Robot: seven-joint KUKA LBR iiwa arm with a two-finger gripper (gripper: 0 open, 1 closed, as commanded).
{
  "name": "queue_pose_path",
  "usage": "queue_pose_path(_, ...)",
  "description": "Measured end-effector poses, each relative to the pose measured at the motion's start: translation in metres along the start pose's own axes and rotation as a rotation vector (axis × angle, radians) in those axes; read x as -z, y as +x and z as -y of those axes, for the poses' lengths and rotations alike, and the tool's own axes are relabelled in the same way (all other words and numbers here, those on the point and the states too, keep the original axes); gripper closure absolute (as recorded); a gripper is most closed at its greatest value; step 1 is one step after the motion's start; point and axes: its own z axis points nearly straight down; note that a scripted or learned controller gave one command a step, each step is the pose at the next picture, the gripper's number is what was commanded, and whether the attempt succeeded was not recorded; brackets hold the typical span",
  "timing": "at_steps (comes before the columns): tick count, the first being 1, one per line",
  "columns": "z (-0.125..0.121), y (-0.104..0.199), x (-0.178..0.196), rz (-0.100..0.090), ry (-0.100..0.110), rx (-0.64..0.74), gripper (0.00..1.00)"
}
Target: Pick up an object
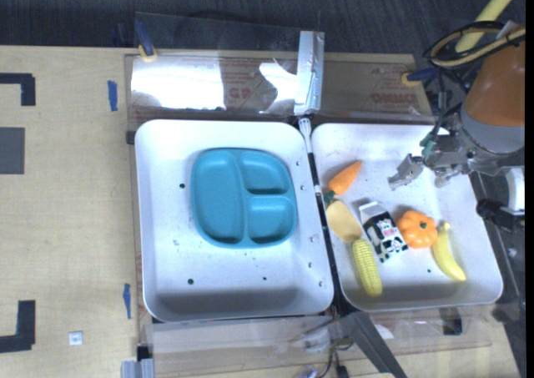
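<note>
The gripper [409, 171] was seen released, nothing grasped; a descent onto the carrot [345, 176] beside it was judged needed.

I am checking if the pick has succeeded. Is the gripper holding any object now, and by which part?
Nothing is held. The gripper hangs over bare floor of the right bin, apart from the carrot and the other toys, with nothing between its jaws.

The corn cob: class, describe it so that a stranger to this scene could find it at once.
Find the right-hand white bin, the one that holds the toy food. Along its near edge lies the corn cob, just below a pale yellow piece. Its bumpy, kernelled surface sets it apart from the smooth banana.
</note>
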Motion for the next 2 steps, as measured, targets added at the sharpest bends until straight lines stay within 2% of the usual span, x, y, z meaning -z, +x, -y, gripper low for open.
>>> queue_pose_path(1,0.041,-0.005,-0.066,0.002,-0.010,-0.031,0.00)
queue_pose_path(2,0.083,0.046,-0.083,0.002,-0.013,-0.136,0.00)
